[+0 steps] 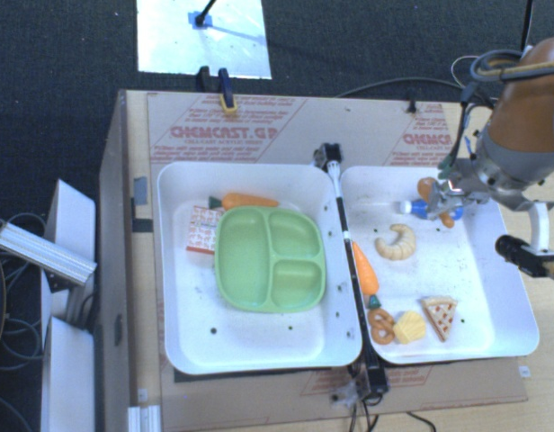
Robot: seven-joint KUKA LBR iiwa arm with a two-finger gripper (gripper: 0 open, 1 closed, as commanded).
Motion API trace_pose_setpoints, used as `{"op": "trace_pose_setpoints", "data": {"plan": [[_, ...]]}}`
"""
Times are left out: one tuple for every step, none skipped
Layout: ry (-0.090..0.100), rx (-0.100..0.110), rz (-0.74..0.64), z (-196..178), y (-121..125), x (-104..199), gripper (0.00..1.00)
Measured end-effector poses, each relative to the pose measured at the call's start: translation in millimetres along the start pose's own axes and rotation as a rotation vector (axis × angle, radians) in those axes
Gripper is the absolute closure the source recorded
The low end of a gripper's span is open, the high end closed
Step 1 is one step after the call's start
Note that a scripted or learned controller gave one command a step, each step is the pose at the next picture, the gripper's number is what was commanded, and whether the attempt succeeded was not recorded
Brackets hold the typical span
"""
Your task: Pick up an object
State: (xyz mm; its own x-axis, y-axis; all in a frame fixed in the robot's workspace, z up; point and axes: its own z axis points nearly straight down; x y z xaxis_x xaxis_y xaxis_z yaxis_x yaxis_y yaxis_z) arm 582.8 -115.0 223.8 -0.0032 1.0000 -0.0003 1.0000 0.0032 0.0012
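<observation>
My gripper is low over the far part of the right bin, with the arm coming in from the right. Right at its tip lie a small blue and white bottle and an orange piece; I cannot tell whether either is in its grasp. A croissant lies just in front of the gripper. Nearer the front are a carrot against the middle wall, a pretzel, a yellow piece and a pizza slice.
The left bin holds a green divided plate, another carrot behind it and a red and white card at its left. The two bins meet along a ridge.
</observation>
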Motion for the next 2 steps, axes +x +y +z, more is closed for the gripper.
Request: {"op": "trace_pose_setpoints", "data": {"plan": [[-0.001, 0.0, 0.002, 43.6, 21.1, -39.3, 0.0], [0.0, -0.008, -0.001, 135.4, 47.3, -64.1, 0.0]]}}
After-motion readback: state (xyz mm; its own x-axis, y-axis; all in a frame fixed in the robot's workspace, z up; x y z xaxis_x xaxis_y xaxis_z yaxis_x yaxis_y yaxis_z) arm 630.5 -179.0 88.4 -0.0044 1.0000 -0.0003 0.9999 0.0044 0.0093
